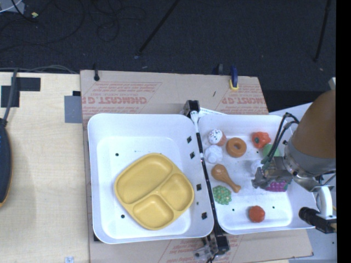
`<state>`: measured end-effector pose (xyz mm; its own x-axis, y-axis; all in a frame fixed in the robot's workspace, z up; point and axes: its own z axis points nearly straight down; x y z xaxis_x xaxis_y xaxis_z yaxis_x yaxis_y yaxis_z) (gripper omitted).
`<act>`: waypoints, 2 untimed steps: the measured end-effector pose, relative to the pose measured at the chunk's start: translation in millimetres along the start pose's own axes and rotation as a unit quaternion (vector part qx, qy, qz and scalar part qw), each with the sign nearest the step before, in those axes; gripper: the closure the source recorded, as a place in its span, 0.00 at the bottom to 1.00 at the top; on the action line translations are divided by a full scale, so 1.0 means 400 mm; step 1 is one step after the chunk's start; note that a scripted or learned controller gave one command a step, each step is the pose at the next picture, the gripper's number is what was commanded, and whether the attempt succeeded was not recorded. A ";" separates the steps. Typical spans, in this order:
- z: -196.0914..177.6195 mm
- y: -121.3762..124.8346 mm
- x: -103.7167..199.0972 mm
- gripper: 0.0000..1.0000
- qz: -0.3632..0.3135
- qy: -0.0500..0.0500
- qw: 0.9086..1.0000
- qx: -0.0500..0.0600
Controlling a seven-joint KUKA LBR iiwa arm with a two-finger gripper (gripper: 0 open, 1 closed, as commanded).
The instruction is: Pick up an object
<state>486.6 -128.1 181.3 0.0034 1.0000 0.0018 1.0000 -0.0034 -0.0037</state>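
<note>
My gripper is low in the right bin, at its right side, coming in under the grey and orange arm. A purple bunch of grapes lies right against its lower right side, partly covered by it. A small green item peeks out just above the gripper. Also in this bin are a brown donut, a red pepper, a tan drumstick, a green cluster and a red tomato.
A spotted white ball and a white lump sit by the divider between the bins. The left bin holds a yellow divided plate. Bare bin floor lies between the drumstick and the tomato.
</note>
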 end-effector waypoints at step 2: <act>-0.378 -0.016 0.318 1.00 -0.002 0.000 1.000 -0.004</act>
